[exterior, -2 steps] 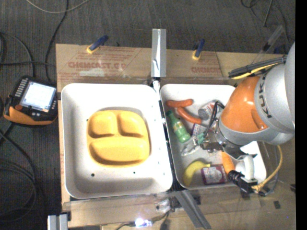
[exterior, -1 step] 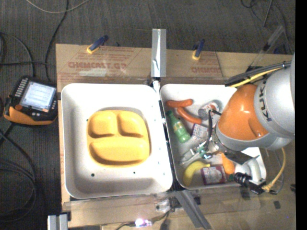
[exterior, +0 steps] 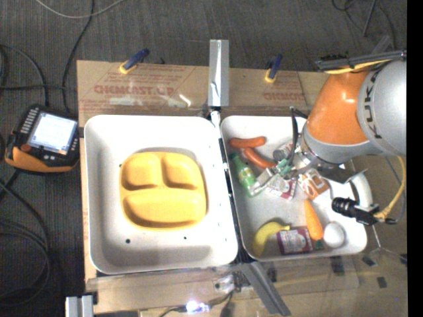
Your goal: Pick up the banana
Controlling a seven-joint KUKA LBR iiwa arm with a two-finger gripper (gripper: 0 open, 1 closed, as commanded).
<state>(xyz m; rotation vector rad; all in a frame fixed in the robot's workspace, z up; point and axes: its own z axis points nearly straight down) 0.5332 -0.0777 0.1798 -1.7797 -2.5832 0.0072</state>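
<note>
Arm over the right bin, banana at the bin's near edge

We see the banana (exterior: pixel 266 234) at 7 o'clock in the right bin (exterior: pixel 232 177), touching a dark red jar (exterior: pixel 294 240). The gripper (exterior: pixel 285 166) hangs near the bin's centre, above sausages (exterior: pixel 251 149) and a green bottle (exterior: pixel 246 177); we cannot tell its opening. A yellow tray (exterior: pixel 162 190) fills the left bin (exterior: pixel 99 177).

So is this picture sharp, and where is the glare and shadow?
In the camera view, light glares off the left bin's white rim and the metal bar between the clamps; the yellow tray is crisp, while the clutter near the gripper is soft and hard to read; the banana is partly shaded beside a dark red packet.
</note>
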